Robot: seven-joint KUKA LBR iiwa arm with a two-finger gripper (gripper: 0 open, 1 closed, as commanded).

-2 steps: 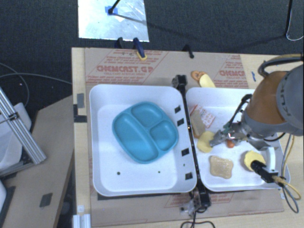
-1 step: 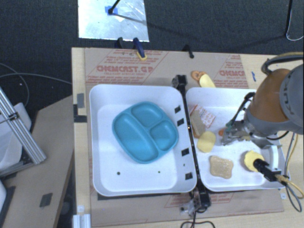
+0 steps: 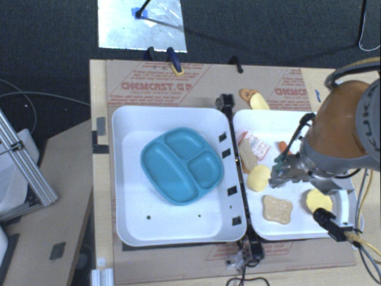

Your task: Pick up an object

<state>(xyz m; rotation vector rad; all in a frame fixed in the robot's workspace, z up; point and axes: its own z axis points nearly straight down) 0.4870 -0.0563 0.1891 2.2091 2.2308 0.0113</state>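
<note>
Bench: cardboard sheet (image 3: 178, 82) under two white bins | left bin (image 3: 128, 219): blue tray (image 3: 181, 165) | right bin (image 3: 268, 124): gripper (image 3: 283, 174) low beside yellow lump (image 3: 258, 178), finger state unclear | floor: dark carpet (image 3: 47, 34)

Right bin (image 3: 256, 230) crowded; blue tray (image 3: 181, 165) fills left bin (image 3: 128, 219) centre.
</note>
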